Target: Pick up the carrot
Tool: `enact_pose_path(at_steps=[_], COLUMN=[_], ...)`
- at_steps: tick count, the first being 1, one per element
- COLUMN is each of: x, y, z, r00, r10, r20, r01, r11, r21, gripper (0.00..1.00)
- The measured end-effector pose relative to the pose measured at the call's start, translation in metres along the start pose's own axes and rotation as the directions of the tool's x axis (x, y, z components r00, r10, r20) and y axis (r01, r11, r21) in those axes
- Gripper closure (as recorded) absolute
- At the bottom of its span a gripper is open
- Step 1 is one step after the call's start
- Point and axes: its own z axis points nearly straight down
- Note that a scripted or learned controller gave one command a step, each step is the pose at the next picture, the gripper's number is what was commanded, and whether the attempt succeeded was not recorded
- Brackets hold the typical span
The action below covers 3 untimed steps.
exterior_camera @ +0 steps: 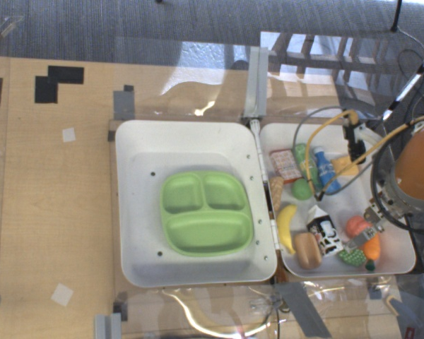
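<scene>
Looking down on the surface, I am seeing two white bins sitting side by side. The left bin is carrying a green divided plate, lying flat near its middle. The right bin is holding a crowd of small things. The arm is reaching in from the right, its orange band hanging over the bin's right side, with yellow cable looping across the bin's far end.

The hand is sitting low in the near right corner of the right bin, and I cannot tell whether its fingers are apart or together, since the view is too cluttered there. The carrot is lying in that same corner, just beside the hand and seemingly touching it, with a red-orange item just behind it and a green knobbly piece to its left.

Further left, a banana is lying along the bin's left wall, a brown bread-like piece is resting beside it, and a black-and-white item is standing between them and the carrot. A blue bottle and a green ball are lying toward the far end.
</scene>
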Motion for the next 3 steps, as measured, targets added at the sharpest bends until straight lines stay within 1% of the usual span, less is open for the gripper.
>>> enact_pose_path(at_steps=[1, 2, 3], x=[0.003, 0.004, -0.075], y=[0.001, -0.003, -0.055], z=[0.021, 0.008, -0.039], r00=[0.977, 0.978, 0.986], r10=[0.213, 0.211, 0.165], r20=[-0.001, -0.005, 0.005], r01=[-0.213, -0.211, -0.165], r11=[0.977, 0.978, 0.986], r21=[-0.002, 0.008, 0.000], gripper=[0.00, 1.00, 1.00])
